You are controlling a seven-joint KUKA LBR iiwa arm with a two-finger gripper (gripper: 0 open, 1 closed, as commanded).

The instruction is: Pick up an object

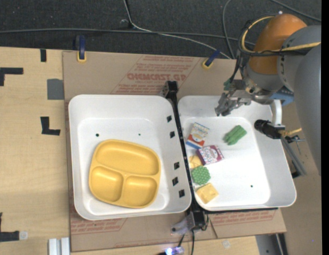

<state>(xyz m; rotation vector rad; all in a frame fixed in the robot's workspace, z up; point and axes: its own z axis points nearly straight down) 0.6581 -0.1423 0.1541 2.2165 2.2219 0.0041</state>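
Resting on brown cardboard (153, 76), two white bins (79, 142) span a wooden bench (26, 158)

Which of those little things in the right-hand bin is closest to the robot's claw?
The elongated green object. It lies alone toward the bin's middle, just below the gripper, while the packets and the round green piece cluster along the bin's left wall.

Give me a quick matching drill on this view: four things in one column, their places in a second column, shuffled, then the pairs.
Things:
1. yellow tray
2. green piece
3. purple packet
4. gripper

Places:
A. right bin, mid-left, among the small items
B. over the right bin's far edge
C. left bin
D. right bin, below and just right of the gripper

Pairs: 1-C, 2-D, 3-A, 4-B
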